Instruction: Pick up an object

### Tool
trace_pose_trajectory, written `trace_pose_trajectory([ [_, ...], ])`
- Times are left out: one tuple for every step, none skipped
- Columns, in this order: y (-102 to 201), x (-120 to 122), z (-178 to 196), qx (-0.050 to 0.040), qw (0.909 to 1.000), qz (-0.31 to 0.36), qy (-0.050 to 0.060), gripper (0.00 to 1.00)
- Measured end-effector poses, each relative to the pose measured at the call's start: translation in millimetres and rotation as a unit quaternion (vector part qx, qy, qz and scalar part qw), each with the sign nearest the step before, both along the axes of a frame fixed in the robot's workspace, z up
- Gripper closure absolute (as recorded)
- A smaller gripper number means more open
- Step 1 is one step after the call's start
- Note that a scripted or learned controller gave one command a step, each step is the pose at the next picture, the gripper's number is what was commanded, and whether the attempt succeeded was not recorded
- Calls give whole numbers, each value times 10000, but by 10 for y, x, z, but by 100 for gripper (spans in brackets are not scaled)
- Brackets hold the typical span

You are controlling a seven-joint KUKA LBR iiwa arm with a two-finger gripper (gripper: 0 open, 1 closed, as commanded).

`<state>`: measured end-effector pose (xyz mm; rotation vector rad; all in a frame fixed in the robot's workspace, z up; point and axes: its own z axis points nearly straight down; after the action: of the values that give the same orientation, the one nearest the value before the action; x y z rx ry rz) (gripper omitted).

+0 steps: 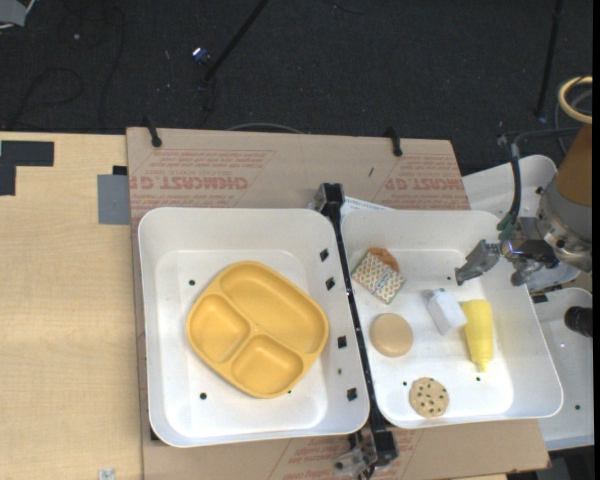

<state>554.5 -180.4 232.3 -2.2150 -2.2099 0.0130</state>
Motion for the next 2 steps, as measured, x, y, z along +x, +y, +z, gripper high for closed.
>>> trace_pose_trajectory([
  [4, 25, 68, -10, 10000, 14, -58, 0],
  [26, -28, -570, -1, 10000, 11, -28, 0],
])
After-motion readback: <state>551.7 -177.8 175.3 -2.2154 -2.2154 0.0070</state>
